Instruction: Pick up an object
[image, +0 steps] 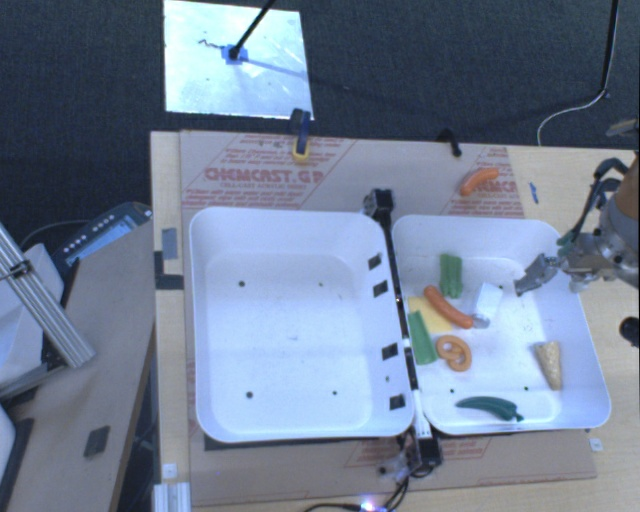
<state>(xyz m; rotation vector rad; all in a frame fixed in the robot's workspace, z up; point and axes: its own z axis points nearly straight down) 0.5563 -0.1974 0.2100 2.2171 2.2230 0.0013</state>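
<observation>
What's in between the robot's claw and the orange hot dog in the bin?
A small white block lies there in the camera view, beside the orange hot dog's right end, on the way to the gripper.

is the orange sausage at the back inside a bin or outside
Outside. The orange sausage lies on the cardboard sheet behind the right bin, beyond its far rim.

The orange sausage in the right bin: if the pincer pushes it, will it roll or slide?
The orange sausage looks round and long, so it would probably roll sideways. It leans against the white block, which may stop it. Its glossy surface may be slippery.
</observation>
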